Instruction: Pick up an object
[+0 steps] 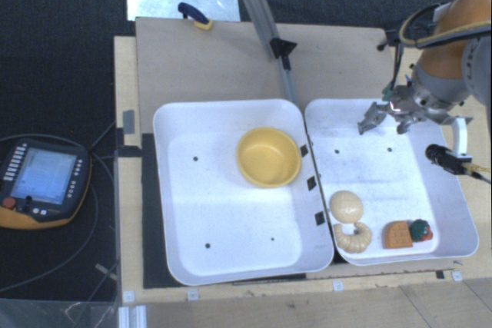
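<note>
Gripper: I see its fingers spread, nothing between them, above right bin, 12 o'clock end.
Targets: mushroom, croissant, orange block at 6 o'clock, well apart from gripper.
Left bin: yellow bowl.

Operator, your counter carries two bins side by side. The left bin holds one bowl, toward its right wall. In the right bin, three items sit along the near edge: a round piece just behind a ridged piece, and a toy block to their right. Your tool hangs over that bin's far end. A pendant lies left of the counter.
</note>
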{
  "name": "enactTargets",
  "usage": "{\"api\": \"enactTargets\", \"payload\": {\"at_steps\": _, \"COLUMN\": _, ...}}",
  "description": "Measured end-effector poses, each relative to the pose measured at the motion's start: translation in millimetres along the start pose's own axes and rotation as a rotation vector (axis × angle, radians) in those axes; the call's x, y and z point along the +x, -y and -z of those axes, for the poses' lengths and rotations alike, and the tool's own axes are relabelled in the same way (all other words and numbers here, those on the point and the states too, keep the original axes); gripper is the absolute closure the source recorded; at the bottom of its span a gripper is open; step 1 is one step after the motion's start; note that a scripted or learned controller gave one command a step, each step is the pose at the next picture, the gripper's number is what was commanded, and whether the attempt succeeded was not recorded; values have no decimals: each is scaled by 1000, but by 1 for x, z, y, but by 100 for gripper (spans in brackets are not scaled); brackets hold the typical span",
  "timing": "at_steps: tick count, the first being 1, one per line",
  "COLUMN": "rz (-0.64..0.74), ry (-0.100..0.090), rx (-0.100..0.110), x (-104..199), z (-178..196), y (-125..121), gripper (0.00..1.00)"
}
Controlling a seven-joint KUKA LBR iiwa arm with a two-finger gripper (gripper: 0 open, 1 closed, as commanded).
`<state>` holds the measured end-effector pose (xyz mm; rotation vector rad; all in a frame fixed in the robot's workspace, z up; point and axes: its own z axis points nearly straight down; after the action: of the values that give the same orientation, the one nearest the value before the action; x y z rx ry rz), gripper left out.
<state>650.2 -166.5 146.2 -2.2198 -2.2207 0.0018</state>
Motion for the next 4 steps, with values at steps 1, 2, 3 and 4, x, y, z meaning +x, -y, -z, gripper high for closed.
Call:
{"api": "enactTargets", "payload": {"at_steps": 1, "rz": 0, "ry": 0, "rx": 1, "x": 0, "z": -52, "y": 1, "gripper": 0}}
{"api": "enactTargets", "payload": {"at_steps": 2, "rz": 1, "ry": 1, "rx": -5, "x": 0, "z": -39, "y": -1, "gripper": 100}}
{"api": "enactTargets", "payload": {"at_steps": 3, "rz": 0, "ry": 1, "rx": -6, "x": 0, "z": 4, "y": -4, "gripper": 100}}
{"api": "enactTargets", "payload": {"at_steps": 4, "rz": 1, "ry": 1, "rx": -7, "x": 3, "z": 49, "y": -1, "gripper": 100}}
